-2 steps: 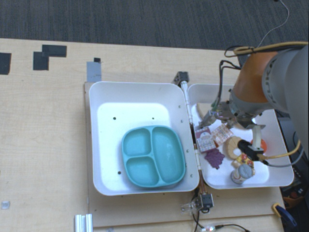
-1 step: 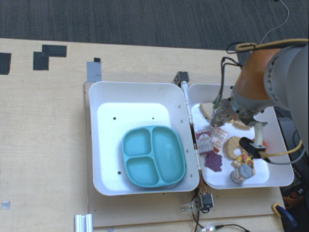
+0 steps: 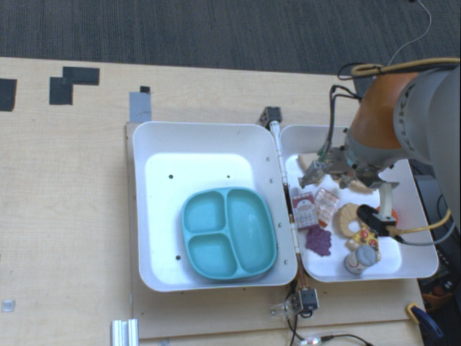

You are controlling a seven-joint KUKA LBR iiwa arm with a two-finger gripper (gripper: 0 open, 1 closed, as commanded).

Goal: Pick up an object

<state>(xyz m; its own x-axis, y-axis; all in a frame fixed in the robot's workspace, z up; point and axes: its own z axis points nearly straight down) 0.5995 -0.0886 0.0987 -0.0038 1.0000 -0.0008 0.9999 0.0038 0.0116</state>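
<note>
Clutter (image 3: 338, 218) fills the right bin (image 3: 414, 269), so the arm (image 3: 403, 114) lowers its claw (image 3: 328, 170) there; finger state cannot be told.

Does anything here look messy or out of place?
Nothing looks spilled or broken. The turquoise three-compartment plastic tray lies slightly askew in the left white bin, while small items, including a purple piece, crowd the right white bin.

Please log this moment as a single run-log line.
arm: over right bin | claw: low above clutter | grasp: cannot tell | left bin: blue tray | task: object not seen lifted
</note>
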